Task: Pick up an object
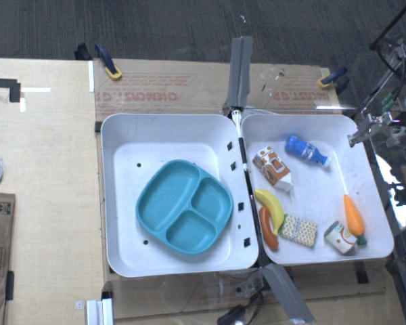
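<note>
The right bin (328, 185) holds several objects. A blue bottle (306, 150) lies near its back. A brown and white carton (272, 168) sits left of the bottle. A yellow banana (272, 208) and a red sausage (268, 229) lie along the bin's left wall. A patterned green and white packet (298, 230) rests beside them. An orange carrot (353, 214) and a small white cup (341, 238) lie at the front right corner. In the left bin (122, 156) a blue divided plate (184, 206) lies flat.
A grey post (240, 73) stands behind the seam between the bins. Blue and yellow clamps (108, 62) (332, 80) hold the cardboard sheet at the back. Metal rods and cables (387, 110) crowd the right bin's far right corner.
</note>
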### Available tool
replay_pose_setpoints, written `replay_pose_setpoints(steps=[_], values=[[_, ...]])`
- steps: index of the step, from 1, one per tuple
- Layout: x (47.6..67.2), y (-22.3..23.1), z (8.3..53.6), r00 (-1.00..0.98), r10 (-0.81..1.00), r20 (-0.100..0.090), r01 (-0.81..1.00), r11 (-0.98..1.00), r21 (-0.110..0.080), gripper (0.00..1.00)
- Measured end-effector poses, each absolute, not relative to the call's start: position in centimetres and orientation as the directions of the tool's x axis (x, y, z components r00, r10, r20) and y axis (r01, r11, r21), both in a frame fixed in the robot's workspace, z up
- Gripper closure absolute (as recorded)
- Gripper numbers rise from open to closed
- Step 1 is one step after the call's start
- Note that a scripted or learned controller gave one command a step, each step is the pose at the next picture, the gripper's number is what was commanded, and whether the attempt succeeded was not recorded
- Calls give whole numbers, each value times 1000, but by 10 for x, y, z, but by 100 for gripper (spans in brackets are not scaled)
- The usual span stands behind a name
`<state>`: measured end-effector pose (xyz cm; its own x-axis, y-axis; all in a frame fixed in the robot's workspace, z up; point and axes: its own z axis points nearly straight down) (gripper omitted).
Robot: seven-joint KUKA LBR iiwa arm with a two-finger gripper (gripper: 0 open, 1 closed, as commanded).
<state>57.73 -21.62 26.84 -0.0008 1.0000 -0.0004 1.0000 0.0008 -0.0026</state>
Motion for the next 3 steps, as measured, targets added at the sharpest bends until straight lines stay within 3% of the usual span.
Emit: replay_pose_setpoints(steps=[1,2,3], values=[[578,-207,144,-276,961,0,961,276,-1,0],[609,-208,185,7,1000,-2,1000,-7,2,0],[632,-171,161,23,1000,-1,1000,-23,-1,0]])
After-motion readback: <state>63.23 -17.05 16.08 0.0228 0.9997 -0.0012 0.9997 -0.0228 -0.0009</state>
